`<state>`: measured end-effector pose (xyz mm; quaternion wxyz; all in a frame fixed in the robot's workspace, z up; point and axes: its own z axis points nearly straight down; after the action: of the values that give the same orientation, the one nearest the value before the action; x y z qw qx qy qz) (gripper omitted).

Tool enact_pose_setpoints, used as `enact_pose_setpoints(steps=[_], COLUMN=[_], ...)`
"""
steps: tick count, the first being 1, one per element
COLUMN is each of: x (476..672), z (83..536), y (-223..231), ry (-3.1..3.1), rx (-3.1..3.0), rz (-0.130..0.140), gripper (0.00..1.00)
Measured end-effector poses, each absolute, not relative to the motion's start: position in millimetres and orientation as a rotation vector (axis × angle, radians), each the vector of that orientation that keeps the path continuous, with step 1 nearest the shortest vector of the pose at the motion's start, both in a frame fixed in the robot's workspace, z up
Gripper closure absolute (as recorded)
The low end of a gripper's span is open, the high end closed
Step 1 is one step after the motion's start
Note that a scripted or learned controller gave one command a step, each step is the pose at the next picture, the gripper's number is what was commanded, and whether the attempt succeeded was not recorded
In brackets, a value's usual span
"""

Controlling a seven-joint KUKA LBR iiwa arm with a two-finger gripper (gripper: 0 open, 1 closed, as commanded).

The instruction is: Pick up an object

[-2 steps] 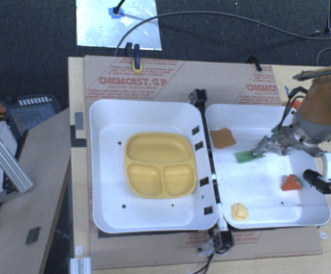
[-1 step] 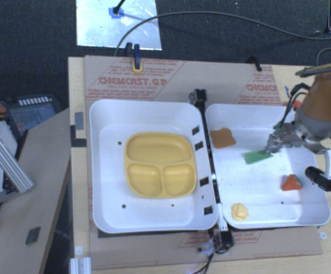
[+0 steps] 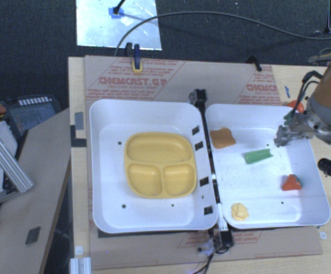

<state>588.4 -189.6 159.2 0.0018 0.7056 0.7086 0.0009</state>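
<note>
Nearest the camera, at the front of the right-hand white bin (image 3: 314, 218), you are looking at a small pale yellow lump (image 3: 239, 212), and a little further back a red wedge-shaped piece (image 3: 291, 182) is lying near the right wall. Beyond those, a flat green strip (image 3: 258, 156) is resting mid-bin, with a brown toast-like slab (image 3: 222, 137) at the far left corner. Over in the left bin (image 3: 105, 210) a yellow divided tray (image 3: 159, 165) is sitting flat. Your gripper (image 3: 283, 136) is hanging above the far right part of the bin, just beside the green strip; it is probably carrying nothing, though you cannot tell its opening from this blur. You are judging an approach step: nothing is being lifted yet, so the next move is asking for lining up over the strip and descending.
</note>
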Motion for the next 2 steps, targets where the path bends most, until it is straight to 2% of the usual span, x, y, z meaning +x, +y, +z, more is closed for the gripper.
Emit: enact_pose_setpoints(steps=[1,2], x=[596.6,597.4], z=[210,222], y=[-183,-183], ry=[2.226,2.226], rx=[2.214,2.214], rz=[0.001,0.002], gripper=[1.0,1.0])
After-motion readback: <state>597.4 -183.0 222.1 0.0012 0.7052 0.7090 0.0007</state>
